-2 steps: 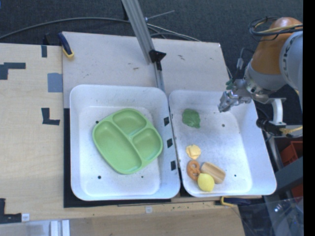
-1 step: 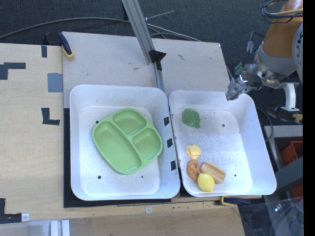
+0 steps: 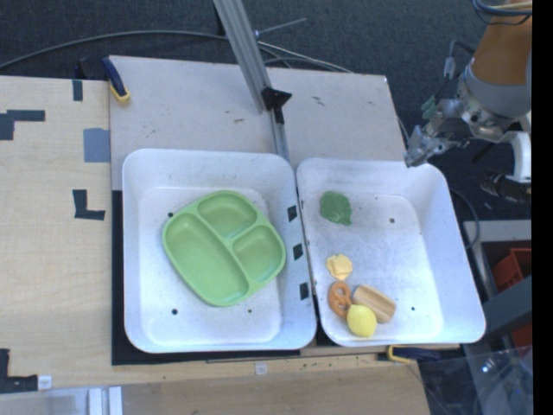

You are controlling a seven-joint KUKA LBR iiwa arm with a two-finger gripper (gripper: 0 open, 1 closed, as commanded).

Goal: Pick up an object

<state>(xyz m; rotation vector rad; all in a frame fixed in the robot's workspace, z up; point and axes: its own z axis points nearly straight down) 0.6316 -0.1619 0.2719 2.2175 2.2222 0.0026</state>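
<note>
Green lumpy broccoli-like toy (image 3: 335, 207) lay in the right white bin (image 3: 432, 232), untouched — the approach step, I judged. The gripper (image 3: 416, 152) hung over the rim; it needed descending inward.

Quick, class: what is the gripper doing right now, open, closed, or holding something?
Gripper: cannot be told whether open or closed; it hangs over the top right corner of the right bin, with nothing seen in it.

Light green divided plate (image 3: 225, 246) in white left bin (image 3: 138, 232); dark green lump (image 3: 335, 207), yellow ball (image 3: 361, 321), tan block (image 3: 374, 301) in speckled white right bin (image 3: 449, 258)
</note>
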